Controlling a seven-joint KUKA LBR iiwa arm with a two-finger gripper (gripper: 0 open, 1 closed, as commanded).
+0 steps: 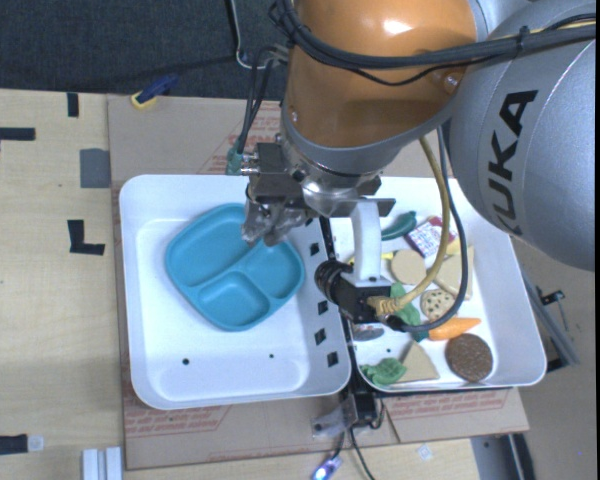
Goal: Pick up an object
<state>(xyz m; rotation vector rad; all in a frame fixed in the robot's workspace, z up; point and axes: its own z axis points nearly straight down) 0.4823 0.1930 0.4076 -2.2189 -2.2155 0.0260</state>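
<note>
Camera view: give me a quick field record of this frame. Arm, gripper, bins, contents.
arm: grey KUKA arm with orange band, reaching in from the right over both bins
gripper: gripper low over the upper right rim of the blue tray; finger state unclear
left bin: left bin holds a blue divided tray
right bin: right bin holds small toy food items, including an orange carrot, a brown round cookie and a green leafy piece
held object: none visible between the fingers
</note>
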